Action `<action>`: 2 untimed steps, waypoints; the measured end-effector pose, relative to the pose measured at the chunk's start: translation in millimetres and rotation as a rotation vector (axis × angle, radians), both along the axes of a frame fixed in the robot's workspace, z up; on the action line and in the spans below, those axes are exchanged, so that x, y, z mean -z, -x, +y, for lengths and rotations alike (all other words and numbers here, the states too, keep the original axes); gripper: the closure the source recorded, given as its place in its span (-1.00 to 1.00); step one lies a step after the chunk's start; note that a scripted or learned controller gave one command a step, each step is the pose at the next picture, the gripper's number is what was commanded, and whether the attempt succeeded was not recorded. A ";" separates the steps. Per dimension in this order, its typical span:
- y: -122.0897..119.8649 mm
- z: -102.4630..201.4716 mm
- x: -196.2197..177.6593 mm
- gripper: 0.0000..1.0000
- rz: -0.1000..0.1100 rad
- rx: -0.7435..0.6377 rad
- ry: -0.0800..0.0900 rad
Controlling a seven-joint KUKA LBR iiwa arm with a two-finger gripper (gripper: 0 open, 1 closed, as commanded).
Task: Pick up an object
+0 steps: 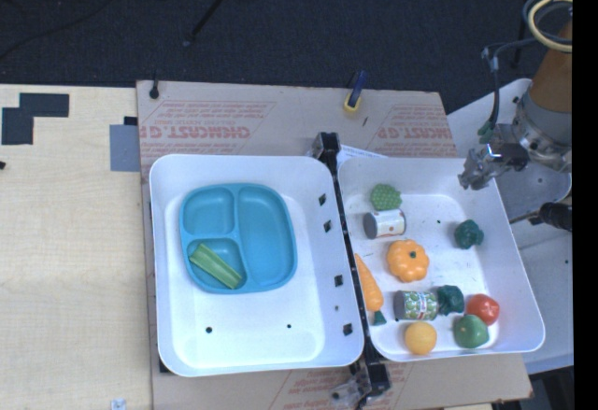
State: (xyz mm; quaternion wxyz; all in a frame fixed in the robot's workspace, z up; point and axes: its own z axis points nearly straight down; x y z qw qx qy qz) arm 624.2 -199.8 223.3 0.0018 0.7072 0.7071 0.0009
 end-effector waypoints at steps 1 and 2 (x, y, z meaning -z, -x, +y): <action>-0.1 -0.2 -4.2 1.00 0.004 -0.002 -0.001; 20.8 41.5 4.9 1.00 0.009 -0.002 -0.003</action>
